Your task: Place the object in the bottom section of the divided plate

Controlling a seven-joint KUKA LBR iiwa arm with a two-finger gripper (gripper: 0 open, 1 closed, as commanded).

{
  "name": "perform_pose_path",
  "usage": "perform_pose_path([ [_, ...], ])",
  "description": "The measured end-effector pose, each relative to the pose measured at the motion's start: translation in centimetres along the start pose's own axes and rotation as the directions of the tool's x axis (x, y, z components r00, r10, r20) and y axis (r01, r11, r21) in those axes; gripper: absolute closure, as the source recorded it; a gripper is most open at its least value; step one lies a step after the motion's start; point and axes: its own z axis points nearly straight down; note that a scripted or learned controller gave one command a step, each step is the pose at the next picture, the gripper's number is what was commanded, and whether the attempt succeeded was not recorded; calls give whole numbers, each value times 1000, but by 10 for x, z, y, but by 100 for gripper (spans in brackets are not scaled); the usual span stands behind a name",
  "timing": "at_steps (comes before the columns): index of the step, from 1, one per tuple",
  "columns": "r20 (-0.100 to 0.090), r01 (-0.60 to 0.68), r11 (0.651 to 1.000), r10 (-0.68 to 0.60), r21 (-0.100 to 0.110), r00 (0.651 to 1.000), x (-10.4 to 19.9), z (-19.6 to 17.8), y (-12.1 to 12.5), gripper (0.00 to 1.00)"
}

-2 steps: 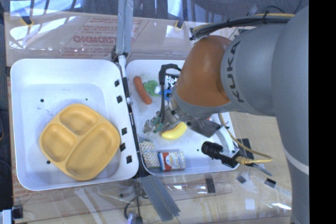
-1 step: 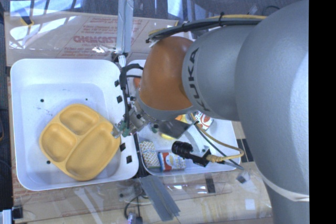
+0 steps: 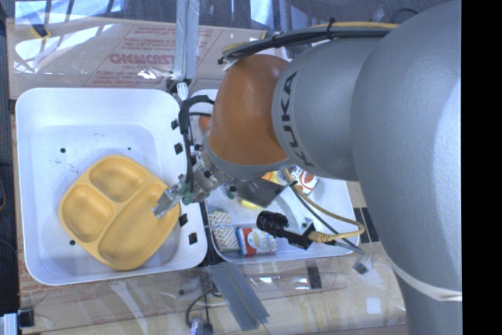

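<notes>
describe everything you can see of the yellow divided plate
The divided plate is yellow, matte and plastic-looking, with rounded corners and three hollows: two smaller ones toward the upper left, one larger toward the lower right. All three look bare. It lies flat, turned at an angle, on the floor of the left white bin. The gripper hangs over its right edge; contact cannot be judged.
</notes>
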Motion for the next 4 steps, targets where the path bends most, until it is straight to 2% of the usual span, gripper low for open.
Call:
perform_pose_path([
  [1, -2, -38, 999, 38, 3, 999, -22, 1, -23, 0],
  [2, 0, -111, 994, 111, 1, 994, 39, -7, 16, 0],
  [3, 0, -111, 994, 111, 2, 994, 38, -7, 16, 0],
  [4, -1, -104, 995, 104, 4, 995, 39, -15, 17, 100],
])
